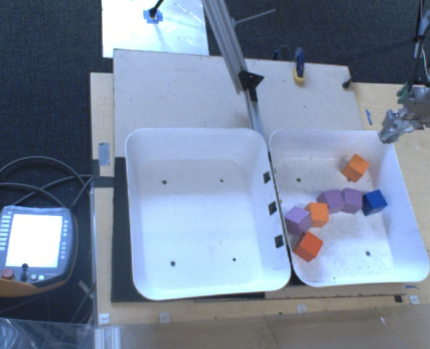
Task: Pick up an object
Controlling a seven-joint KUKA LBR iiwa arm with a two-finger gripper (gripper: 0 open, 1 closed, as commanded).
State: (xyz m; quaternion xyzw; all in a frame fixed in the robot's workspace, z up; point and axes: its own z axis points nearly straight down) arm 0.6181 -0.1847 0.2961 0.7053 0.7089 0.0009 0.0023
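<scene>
A: We start with the pale wooden surface (324, 318) and the speckled white board (200, 93) lying on it behind the bins.

B: Next we take the two shallow white plastic bins. The left bin (200, 140) sits touching the right bin (411, 246) along their shared wall, where small black clips (272, 208) mark the seam.

A: Off the surface at the left we see a grey and orange handheld control pad with a bright screen (30, 249), its black cable looping around it.

B: A slanted grey metal pole (226, 35) crosses the top and ends at a black bracket near the back rim of the bins.

A: At the far right edge we find the metal pincer (391, 131), hanging above the back right corner of the right bin. We cannot tell whether it is spread or pressed together, and we see nothing between its tips.

B: Now the blocks, all in the right bin. Three purple foam cubes: one (297, 218) near the dividing wall, two (343, 199) side by side in the middle.

A: A blue cube (374, 201) lies just beside those two. An orange cube (356, 167) rests alone nearer the back, another (318, 213) touches the purple ones, and a darker orange cube (309, 246) lies nearest the front.
</scene>
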